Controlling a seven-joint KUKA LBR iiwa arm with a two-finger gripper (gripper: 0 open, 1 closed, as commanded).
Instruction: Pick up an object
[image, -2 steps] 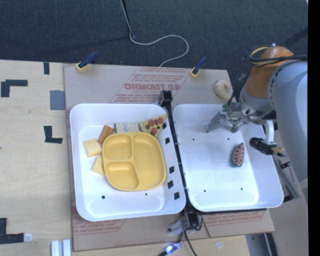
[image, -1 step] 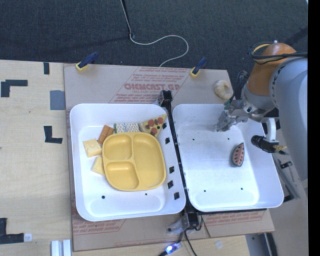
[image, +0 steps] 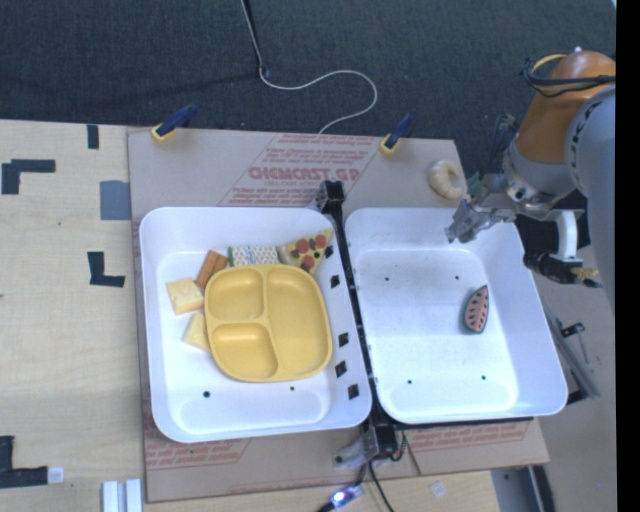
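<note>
Pick not yet made: the gripper (image: 468, 226) hangs over the right bin (image: 420, 400) at about 1 o'clock on its rim, nothing visible between its fingers, spread cannot be told. The nearest candidate, a watermelon-slice toy (image: 476, 309), lies on the bin floor at roughly 3 o'clock, apart from the gripper, so descent and grasp remain. The left bin (image: 165, 390) holds a yellow divided plate (image: 268, 322) with small food toys at 9 to 12 o'clock; both bins sit on cardboard (image: 290, 175) over a wooden bench (image: 60, 330), dark floor beyond.

Fixed overhead view, slanting down on both bins (image: 150, 300).
</note>
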